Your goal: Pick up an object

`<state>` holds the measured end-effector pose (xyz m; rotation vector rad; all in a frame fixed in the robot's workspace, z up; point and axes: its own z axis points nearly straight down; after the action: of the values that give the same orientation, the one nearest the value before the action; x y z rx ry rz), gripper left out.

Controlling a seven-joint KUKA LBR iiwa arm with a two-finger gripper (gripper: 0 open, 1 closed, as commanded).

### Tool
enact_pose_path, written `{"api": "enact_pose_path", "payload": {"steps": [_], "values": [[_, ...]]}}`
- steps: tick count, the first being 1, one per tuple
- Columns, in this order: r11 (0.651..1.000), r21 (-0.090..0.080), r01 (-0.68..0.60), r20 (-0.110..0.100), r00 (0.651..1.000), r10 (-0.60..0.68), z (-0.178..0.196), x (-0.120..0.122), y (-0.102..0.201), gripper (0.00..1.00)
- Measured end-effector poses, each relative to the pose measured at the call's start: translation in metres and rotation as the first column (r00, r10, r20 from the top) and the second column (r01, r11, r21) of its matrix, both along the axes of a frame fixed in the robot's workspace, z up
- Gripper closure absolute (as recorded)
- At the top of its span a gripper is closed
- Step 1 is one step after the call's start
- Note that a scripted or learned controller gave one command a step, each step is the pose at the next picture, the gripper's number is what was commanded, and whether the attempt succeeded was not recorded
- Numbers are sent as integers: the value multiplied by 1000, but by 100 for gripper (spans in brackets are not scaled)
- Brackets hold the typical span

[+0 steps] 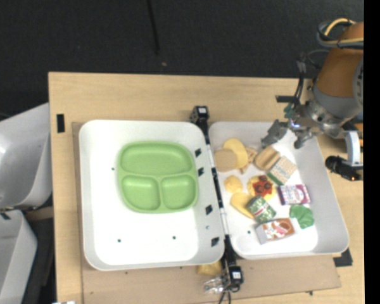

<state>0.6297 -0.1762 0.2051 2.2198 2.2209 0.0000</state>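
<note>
The right bin [326, 189] holds a heap of toy food: a yellow banana-like piece [236, 149], a tan box [281, 168], a red item [261, 185], a purple and white packet [294, 194], a green can [261, 208], a green leafy piece [302, 216] and a red and white packet [275, 230]. My gripper [288, 135] hangs over the bin's far right corner, just above and behind the tan box. Its two fingers stand apart, open, with nothing between them.
The left bin [101, 233] carries a green divided plate [157, 176]. Black clips run along the seam between the bins [212, 189]. A small yellow object [209, 269] lies on the bench at the front edge. A white shape [12, 163] stands to the far left.
</note>
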Motion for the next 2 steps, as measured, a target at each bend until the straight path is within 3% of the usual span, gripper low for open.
{"api": "enact_pose_path", "payload": {"steps": [1, 2], "values": [[1000, 3, 2, -7, 1000, -2, -13, -74, 50, 0], [1000, -3, 3, -2, 1000, -3, -104, -73, 29, 0]]}}
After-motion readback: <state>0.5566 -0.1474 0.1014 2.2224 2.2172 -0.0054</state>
